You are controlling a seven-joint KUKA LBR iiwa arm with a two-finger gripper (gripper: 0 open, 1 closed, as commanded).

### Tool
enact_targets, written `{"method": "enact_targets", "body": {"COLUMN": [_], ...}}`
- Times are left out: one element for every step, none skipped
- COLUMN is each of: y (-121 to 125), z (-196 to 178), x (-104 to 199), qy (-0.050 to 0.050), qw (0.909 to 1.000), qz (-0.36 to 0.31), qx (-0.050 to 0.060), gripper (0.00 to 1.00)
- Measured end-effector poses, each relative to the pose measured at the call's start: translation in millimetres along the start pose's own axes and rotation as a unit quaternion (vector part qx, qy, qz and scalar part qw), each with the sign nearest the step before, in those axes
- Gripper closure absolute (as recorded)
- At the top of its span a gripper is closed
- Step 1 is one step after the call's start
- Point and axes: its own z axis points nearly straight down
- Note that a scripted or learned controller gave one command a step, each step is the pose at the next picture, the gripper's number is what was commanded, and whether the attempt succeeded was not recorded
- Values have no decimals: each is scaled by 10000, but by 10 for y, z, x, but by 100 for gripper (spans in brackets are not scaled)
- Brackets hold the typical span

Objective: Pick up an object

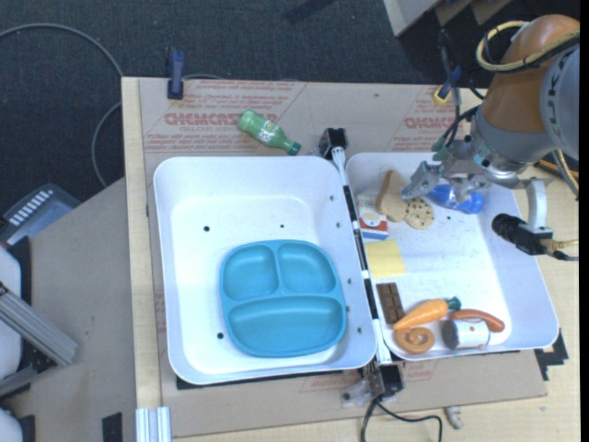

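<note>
- Gripper [448, 180]: low over the far part of the right bin [515, 288], carried by the grey arm [529, 90] with its orange band. Whether it is open or closed cannot be told at this slant; nothing can be confirmed as held.
- Blue object [460, 197]: directly at the gripper, on the bin floor beneath it. Contact cannot be judged.
- Cookie [419, 214]: just beside the gripper, toward the near-left, lying flat.
- Tan bread-shaped piece [391, 196]: left of the gripper, next to the cookie.
- Small red-and-white item [373, 224]: further left, against the bin's left wall.
- Yellow square [386, 259]: near-left of the gripper, flat on the floor.
- Brown bar [389, 302]: nearer the camera than the yellow square.
- Carrot [423, 312], ring-shaped pastry [415, 339], a white-and-dark cylinder [465, 333] and a sausage [479, 319]: grouped in the near corner, well apart from the gripper.
- Left bin [189, 247]: well left of the gripper, holding a blue divided plate [281, 297].
- Green bottle [267, 131]: on the bench beyond the left bin, lying on its side.
</note>
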Motion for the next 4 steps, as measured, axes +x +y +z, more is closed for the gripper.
{"method": "enact_targets", "body": {"y": [-653, 11, 447, -413], "z": [905, 927, 928, 490], "x": [-304, 29, 176, -353], "qy": [0, 2, -9, -1], "qw": [10000, 10000, 10000, 10000], "qz": [14, 4, 11, 13], "qx": [29, 3, 23, 19], "gripper": [0, 0, 0, 0]}}
